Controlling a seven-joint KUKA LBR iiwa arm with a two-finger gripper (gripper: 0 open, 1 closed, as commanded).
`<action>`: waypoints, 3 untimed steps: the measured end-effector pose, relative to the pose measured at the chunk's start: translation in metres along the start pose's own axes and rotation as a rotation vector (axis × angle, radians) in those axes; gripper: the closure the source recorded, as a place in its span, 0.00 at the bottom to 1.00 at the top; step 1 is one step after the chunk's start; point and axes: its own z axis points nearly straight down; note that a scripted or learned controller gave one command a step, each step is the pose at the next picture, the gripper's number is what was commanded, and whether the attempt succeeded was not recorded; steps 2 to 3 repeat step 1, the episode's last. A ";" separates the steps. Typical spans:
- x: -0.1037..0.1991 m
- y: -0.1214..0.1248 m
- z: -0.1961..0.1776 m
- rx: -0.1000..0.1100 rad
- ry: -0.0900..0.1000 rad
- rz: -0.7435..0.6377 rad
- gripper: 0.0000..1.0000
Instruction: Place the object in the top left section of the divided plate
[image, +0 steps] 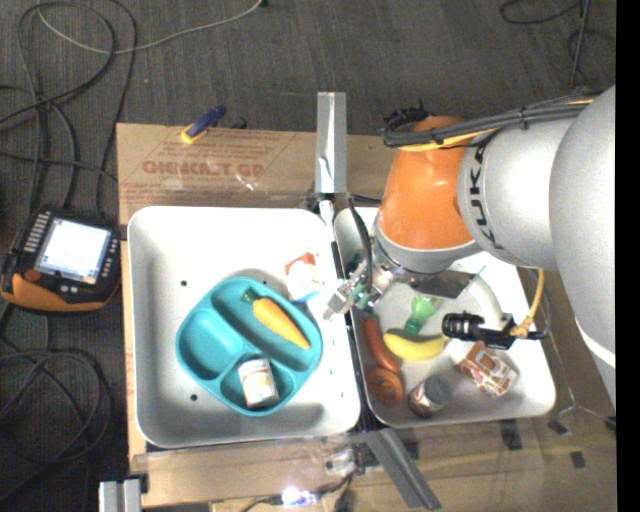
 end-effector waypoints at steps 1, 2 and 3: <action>0.055 -0.019 0.001 0.001 0.003 0.006 1.00; 0.055 -0.019 0.001 0.001 0.003 0.006 1.00; 0.055 -0.019 0.001 0.001 0.003 0.006 1.00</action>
